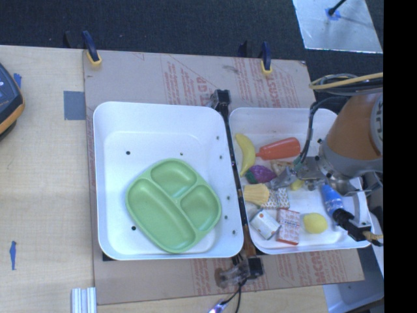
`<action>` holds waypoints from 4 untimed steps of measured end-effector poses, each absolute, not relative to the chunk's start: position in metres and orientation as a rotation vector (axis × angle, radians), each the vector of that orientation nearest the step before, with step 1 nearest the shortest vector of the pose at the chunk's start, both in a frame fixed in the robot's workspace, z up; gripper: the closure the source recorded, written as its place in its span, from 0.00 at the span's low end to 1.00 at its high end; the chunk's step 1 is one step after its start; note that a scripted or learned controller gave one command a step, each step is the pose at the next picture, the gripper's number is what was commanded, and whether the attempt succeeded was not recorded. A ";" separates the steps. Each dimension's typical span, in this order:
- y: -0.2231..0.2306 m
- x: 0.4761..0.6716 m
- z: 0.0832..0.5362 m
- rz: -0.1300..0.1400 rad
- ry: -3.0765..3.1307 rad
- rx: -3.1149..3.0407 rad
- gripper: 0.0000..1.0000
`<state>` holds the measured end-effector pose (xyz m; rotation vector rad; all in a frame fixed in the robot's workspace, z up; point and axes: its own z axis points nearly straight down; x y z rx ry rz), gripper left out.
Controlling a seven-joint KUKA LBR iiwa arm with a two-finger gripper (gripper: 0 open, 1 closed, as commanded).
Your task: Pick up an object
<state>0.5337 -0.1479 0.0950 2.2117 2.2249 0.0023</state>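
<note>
Pale wooden table (45, 194) under two white bins. Nearest in right bin (260, 117): small cartons (278, 224), lemon (315, 223). Farther: gripper (287, 178) low among clutter by purple toy (262, 173), grip state impossible to tell. Beyond: banana (245, 152), carrot (279, 149). Probably light, hard, slippery plastic; best pinched across narrow middle.

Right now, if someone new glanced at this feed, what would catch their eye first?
Probably the big green divided plate lying alone in the left bin. Next, the bright clutter in the right bin: a yellow banana, an orange carrot and a lemon among small packets. The arm's gripper is down among those items, near the bin's middle.
</note>
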 end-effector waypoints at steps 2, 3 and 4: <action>-0.096 0.645 0.092 -0.009 2.227 2.220 0.00; -0.101 0.652 0.090 -0.024 2.236 2.231 0.00; -0.100 0.652 0.090 -0.026 2.233 2.231 0.00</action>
